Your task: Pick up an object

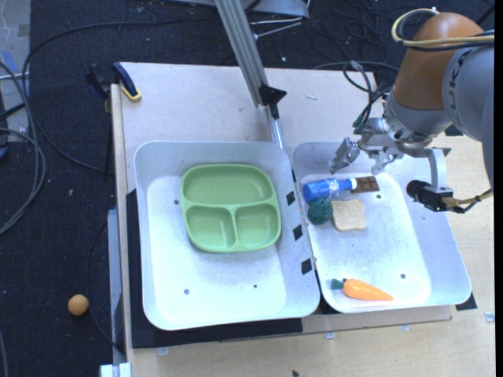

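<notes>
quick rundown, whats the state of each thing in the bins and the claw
claw: fingers spread, nothing between them, above the right bin's far end
green tray: upright in the left bin, compartments bare
blue bottle: on its side in the right bin
bread slice: lying flat, next to the bottle
carrot: lying flat near the right bin's front edge

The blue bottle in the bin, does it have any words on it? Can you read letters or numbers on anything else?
No text can be read anywhere in this picture.
Blue bottle: its white band may be a label, but it is too small and blurred to read.
Green plate, carrot, bread slice: plain, no writing.
White bins: dark spots only, no letters or numbers.
</notes>
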`<action>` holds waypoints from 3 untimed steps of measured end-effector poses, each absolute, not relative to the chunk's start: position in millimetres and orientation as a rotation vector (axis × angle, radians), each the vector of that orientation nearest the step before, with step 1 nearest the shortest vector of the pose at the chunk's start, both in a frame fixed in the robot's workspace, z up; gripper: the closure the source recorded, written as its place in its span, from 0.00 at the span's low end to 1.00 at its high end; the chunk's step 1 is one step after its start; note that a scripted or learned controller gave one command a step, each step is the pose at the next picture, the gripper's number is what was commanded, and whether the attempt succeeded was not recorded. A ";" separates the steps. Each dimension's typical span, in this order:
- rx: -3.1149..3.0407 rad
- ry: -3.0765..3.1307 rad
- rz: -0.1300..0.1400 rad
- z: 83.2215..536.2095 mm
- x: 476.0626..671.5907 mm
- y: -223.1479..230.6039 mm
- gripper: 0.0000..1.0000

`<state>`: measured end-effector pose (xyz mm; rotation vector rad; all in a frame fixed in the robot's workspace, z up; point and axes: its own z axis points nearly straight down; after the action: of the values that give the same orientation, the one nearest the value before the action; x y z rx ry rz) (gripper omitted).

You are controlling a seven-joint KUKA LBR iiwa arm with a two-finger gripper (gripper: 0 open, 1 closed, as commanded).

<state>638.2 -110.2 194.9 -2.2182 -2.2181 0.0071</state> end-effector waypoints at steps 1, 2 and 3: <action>-2.221 -2.218 0.006 144.2 630.1 -116.7 0.00; -2.231 -2.234 -0.018 115.2 636.2 -116.5 0.00; -2.228 -2.231 -0.019 123.7 636.0 -115.4 1.00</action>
<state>636.0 -115.4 123.7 -2.2285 -2.2305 -0.0189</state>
